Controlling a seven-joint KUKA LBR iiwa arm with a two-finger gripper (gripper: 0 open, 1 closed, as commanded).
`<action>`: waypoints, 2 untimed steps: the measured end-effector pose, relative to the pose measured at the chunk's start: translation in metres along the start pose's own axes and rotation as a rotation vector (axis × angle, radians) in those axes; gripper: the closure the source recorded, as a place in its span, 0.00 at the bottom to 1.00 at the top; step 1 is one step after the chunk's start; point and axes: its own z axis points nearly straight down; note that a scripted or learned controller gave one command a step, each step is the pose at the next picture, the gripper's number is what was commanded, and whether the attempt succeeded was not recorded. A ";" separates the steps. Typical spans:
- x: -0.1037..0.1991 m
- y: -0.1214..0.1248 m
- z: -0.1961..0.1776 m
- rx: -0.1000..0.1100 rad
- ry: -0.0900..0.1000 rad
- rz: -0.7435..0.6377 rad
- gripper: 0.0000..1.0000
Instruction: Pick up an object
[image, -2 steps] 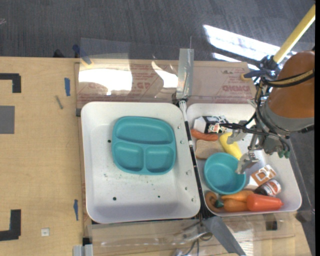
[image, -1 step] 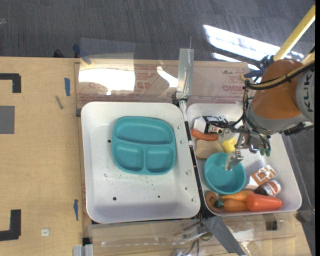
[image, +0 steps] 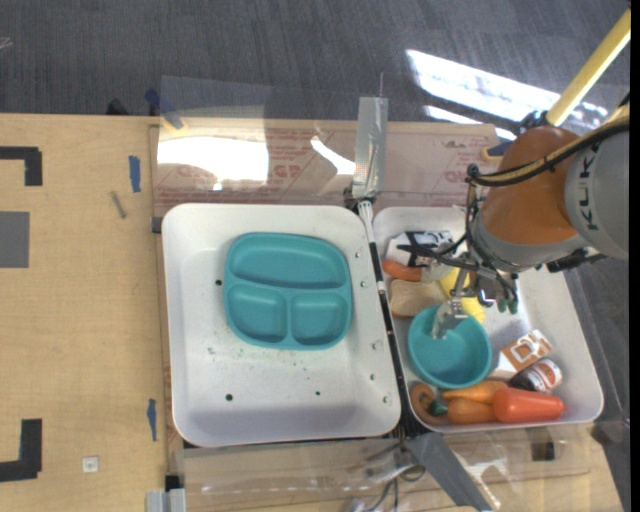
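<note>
Tray (image: 288, 290) in left bin (image: 190, 380); bowl (image: 450, 350) in right bin (image: 580, 350)

Hand (image: 458, 312) over teal bowl (image: 450, 353) in right bin (image: 585, 350) (carrots (image: 500, 405) near edge); teal divided plate (image: 288, 290) in left bin (image: 190, 330).

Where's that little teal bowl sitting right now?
The teal bowl sits in the right-hand bin, toward its front, just behind the orange carrot and directly beneath the gripper.
</note>
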 end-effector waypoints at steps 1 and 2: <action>-0.004 0.001 -0.015 0.000 -0.008 -0.003 1.00; 0.018 0.043 -0.111 -0.001 0.014 0.240 1.00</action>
